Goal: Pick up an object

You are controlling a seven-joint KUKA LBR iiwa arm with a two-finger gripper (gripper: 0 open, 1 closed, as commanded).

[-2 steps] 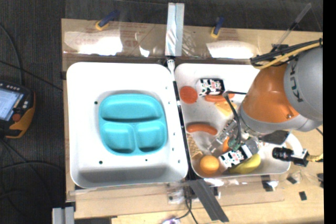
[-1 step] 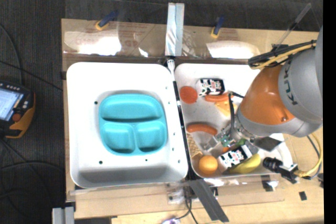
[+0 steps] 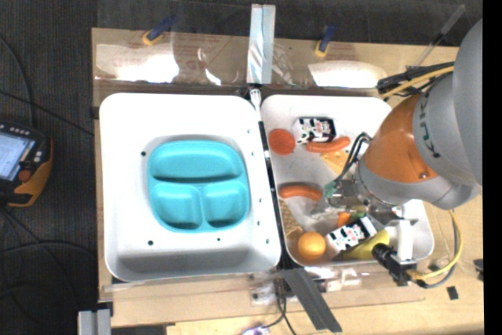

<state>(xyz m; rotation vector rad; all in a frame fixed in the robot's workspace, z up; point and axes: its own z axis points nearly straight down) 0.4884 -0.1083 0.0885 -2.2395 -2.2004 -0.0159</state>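
Observation:
The right bin holds several small items. There is an orange ball at the front and a red-orange sausage shape in the middle. An orange-red round piece lies at the back left, beside a black-and-white toy and a hot dog. A black-and-white block lies on a yellow banana near the front right. My gripper is low in this bin, just right of the sausage shape and above the block. The orange-banded wrist hides the bin's right part.
The left bin carries a turquoise divided tray. A divider rim separates the bins. Clear plastic sheeting with clamps stands along the back. A handheld pendant lies off the bench at the left. Cables trail at the front right.

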